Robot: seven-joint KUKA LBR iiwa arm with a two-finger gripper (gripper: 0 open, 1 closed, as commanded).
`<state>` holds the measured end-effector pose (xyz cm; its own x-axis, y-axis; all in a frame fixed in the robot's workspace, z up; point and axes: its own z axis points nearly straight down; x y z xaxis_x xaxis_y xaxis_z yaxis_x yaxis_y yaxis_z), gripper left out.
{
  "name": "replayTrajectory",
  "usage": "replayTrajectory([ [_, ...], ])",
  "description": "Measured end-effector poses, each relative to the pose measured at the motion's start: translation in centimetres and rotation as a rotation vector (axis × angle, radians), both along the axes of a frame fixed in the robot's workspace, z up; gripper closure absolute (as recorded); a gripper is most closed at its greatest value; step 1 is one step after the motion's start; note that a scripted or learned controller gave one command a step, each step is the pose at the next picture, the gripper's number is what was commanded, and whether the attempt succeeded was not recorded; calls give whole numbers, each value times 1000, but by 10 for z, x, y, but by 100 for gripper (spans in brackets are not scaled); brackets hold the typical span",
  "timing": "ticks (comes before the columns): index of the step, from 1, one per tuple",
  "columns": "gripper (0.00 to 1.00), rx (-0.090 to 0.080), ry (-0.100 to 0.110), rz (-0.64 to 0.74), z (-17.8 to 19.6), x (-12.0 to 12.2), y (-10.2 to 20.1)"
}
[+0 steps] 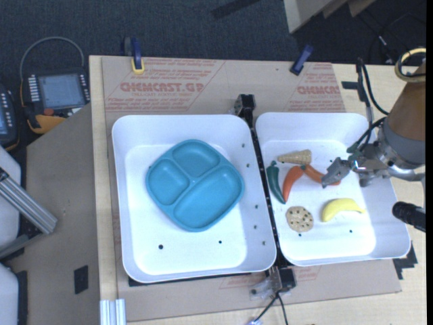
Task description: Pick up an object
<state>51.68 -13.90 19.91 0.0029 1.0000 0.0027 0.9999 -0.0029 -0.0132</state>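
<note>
Blue plastic three-compartment plate (195,183) lies in left white bin (128,202). Tan cardboard-covered counter (203,87) carries both bins. Handheld control pendant with screen (59,91) sits beyond counter's far left corner.

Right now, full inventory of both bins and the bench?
plate: 1, blue, three compartments, left bin
left bin: 1, white
right bin: 1, white
banana: 1, yellow, right bin, lower right
cookie: 1, tan with dark chips, right bin, lower middle
carrot: 1, orange, right bin centre
pepper: 1, green, left of carrot
cone: 1, tan, above carrot
clamps: 2, blue, bench top edge
arm: 1, from the right
tool: 1, grey, above right bin, right of carrot
</note>
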Motion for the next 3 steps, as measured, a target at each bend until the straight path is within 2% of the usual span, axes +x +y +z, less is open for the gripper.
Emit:
replayTrajectory([
  [1, 0, -2, -13, 3, 6, 3, 0],
  [2, 0, 0, -6, 3, -52, 9, 7],
  [3, 0, -1, -10, 3, -101, 19, 6],
])
